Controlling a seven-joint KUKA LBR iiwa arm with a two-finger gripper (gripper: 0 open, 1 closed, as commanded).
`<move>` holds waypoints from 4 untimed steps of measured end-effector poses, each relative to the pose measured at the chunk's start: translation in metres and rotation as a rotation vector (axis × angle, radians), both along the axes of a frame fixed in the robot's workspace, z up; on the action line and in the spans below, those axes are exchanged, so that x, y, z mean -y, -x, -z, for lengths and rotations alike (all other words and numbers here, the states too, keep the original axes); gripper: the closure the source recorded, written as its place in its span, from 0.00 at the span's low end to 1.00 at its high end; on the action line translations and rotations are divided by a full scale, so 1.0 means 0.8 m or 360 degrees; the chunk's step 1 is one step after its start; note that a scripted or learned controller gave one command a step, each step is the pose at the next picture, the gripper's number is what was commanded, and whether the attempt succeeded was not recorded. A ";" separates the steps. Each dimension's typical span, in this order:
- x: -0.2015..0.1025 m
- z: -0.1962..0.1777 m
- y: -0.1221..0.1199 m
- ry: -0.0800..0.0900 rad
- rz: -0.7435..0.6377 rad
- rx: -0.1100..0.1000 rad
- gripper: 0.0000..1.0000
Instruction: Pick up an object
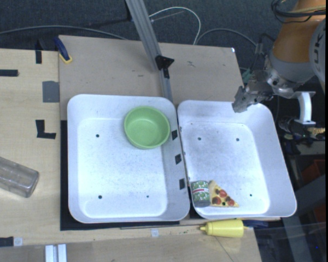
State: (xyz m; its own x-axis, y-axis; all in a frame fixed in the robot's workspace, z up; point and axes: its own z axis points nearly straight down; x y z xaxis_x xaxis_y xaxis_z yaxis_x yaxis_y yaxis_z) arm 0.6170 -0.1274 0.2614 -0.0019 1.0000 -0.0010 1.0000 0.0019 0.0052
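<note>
Two bins (82, 201): one green bowl (147, 126) left, one pizza box (214, 195) right, one yellow bottle (225, 228) outside; gripper (241, 103) at right bin's far rim, grip state undeterminable.

Matt green plastic bowl (147, 127); speckled white plastic bins (87, 201).

Grey arm (295, 64) with orange band, dark cables, small grey hand (241, 103).

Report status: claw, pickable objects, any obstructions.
Claw over right bin's far corner, grip unclear. Pizza toy at near-left corner, green bowl in left bin. Nothing blocking.
</note>
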 end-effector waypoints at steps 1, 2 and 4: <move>-0.079 0.008 -0.005 -0.0004 -0.0009 -0.0010 1.00; -0.146 0.028 -0.021 -0.0003 -0.0008 -0.0012 1.00; -0.272 0.038 -0.039 -0.0003 -0.0007 -0.0013 1.00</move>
